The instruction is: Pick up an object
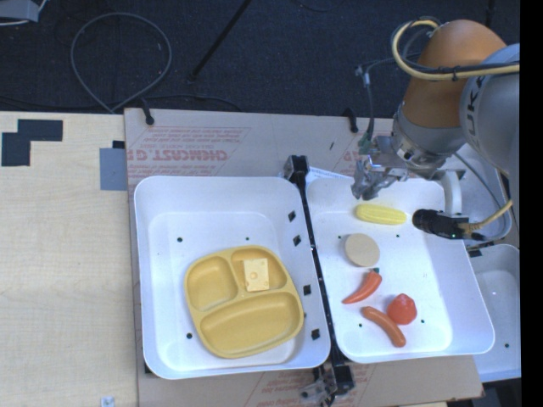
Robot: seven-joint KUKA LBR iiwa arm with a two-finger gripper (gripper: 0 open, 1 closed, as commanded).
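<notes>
My gripper [370,190] hangs over the far part of the right bin [462,312], just above and left of a yellow corn cob [381,214]. Nothing shows between its fingers. Below the corn lies a round tan disc [361,249]. Nearer the front are a red chilli pepper [363,287], a red tomato [403,309] and an orange sausage [383,326]. The left bin [161,219] holds a yellow divided tray [242,325] with a small yellow cheese cube [256,274] in its upper right compartment.
A black divider [307,253] runs between the two bins. Bare white floor lies along the right bin's right side. Cardboard [204,147] lies under the bins, and a pale wooden bench top [59,270] spreads to the left.
</notes>
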